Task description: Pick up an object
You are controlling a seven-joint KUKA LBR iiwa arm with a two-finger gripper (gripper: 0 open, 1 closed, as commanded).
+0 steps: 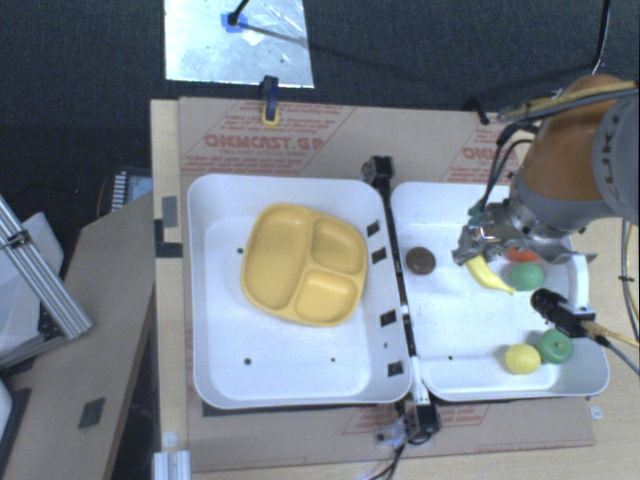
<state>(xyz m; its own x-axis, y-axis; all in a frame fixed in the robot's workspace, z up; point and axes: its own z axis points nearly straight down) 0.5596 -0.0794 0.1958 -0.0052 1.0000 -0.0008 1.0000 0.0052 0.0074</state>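
**Gripper low over banana in right bin**

Banana (489,274) lies in the right bin (450,338), toward its far-right part, slanting from far-left to near-right. Gripper (478,240) sits right at the banana's far end, touching or just above it — cannot tell which, and cannot tell whether it is spread or closed, metal parts blur together. No clear sign of the banana being between them.

Just right of the banana: a green ball (527,276) with an orange piece (521,256) on its far side, both partly under the arm (575,158). Left of the banana, near the divider, a brown disc (421,261) lies flat, apart from the rest. Near-right corner of the same bin: a lemon (521,359) and a second green item (556,346), side by side, touching or nearly so. A black part (556,311) of the arm's hardware sticks out just above them.

Left bin (215,298) holds a yellow tray (303,263) with three compartments, lying flat and rotated — roughly centre-far.

Both bins rest on a cardboard sheet (300,138).
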